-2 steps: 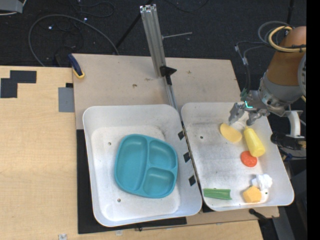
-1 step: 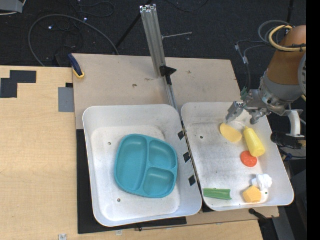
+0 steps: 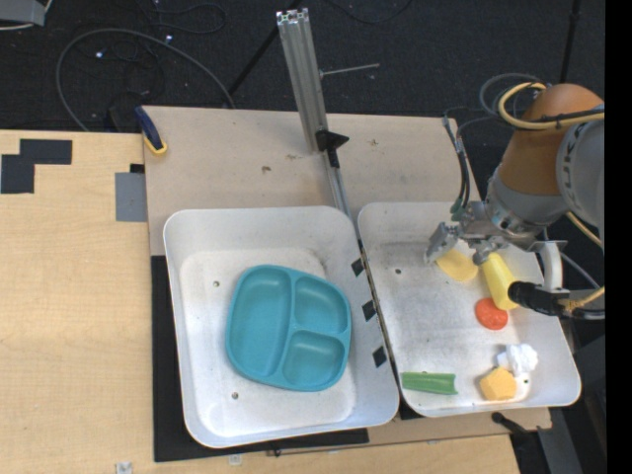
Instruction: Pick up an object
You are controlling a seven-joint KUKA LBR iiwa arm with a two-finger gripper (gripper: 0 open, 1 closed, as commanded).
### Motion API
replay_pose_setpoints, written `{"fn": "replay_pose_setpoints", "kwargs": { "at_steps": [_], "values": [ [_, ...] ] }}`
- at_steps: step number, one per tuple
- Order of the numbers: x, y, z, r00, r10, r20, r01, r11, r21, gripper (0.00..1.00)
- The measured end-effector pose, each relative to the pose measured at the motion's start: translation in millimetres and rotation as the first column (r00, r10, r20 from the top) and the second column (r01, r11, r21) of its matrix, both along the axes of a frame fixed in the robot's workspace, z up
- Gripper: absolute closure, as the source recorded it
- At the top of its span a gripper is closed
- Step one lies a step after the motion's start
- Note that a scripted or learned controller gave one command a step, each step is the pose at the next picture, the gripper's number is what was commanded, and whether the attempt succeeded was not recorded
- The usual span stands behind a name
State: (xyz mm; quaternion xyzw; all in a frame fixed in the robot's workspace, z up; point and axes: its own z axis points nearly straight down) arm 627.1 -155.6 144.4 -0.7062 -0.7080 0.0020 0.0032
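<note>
My gripper [image 3: 460,249] hangs low over the far part of the right bin [image 3: 434,324], and it stands open with its fingers spread. A pale yellow piece [image 3: 457,266] lies on the bin floor right under and between the fingertips; nothing shows it lifted. Just to its right lies a yellow cylinder [image 3: 498,279], with a red round thing [image 3: 491,313] below it. Nearer the front are a white crumpled thing [image 3: 520,356], an orange-yellow block [image 3: 499,384] and a green flat piece [image 3: 429,383].
The left bin [image 3: 197,265] holds a teal divided plate [image 3: 289,327]. A metal post [image 3: 306,77] rises behind the bins, and a black cable [image 3: 553,302] runs along the right bin's right side.
</note>
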Motion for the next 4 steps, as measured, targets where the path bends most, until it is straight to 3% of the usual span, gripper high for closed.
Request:
{"fn": "replay_pose_setpoints", "kwargs": {
  "at_steps": [1,2,4],
  "values": [
    [0,1,-52,1.000,-0.002,0.005,0.002,1.000,-0.001,0.00],
    [0,0,-40,1.000,-0.003,0.006,0.003,1.000,-0.002,1.00],
    [0,-6,47,1.000,-0.004,0.010,0.004,1.000,-0.003,1.00]
  ]
}}
